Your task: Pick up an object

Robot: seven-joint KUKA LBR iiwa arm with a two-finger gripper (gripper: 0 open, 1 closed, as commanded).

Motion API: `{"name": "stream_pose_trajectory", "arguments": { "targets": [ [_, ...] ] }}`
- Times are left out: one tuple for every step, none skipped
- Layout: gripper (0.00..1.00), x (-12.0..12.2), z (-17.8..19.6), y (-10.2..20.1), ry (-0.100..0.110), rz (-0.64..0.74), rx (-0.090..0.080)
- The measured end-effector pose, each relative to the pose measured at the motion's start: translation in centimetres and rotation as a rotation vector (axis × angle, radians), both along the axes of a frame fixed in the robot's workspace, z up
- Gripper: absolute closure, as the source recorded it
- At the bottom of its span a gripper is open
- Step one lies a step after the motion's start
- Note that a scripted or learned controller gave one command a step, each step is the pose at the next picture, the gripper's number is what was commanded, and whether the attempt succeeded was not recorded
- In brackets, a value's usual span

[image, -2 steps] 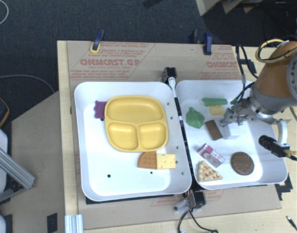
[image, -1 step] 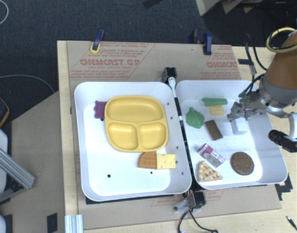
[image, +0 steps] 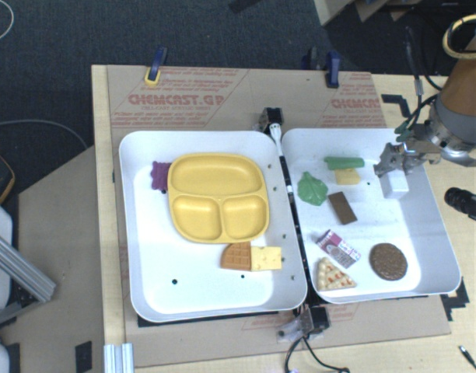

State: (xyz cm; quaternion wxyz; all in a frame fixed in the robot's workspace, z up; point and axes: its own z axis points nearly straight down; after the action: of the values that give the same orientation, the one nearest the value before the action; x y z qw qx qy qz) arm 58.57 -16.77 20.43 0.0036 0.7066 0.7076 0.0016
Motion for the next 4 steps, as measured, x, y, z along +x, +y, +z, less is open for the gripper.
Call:
{"name": "stream_pose_trajectory", "arguments": {
  "targets": [
    [1.0,0.1,2.2,0.0,0.002,0.0,0.001],
    [1.0,2.4,3.1,4.8,0.002,0.005,0.003],
    [1.0,4.2,2.3,9.4,0.004,0.004,0.003],
    [1.0,6.4,1.3,10.4,0.003,0.0,0.001]
  ]
}}
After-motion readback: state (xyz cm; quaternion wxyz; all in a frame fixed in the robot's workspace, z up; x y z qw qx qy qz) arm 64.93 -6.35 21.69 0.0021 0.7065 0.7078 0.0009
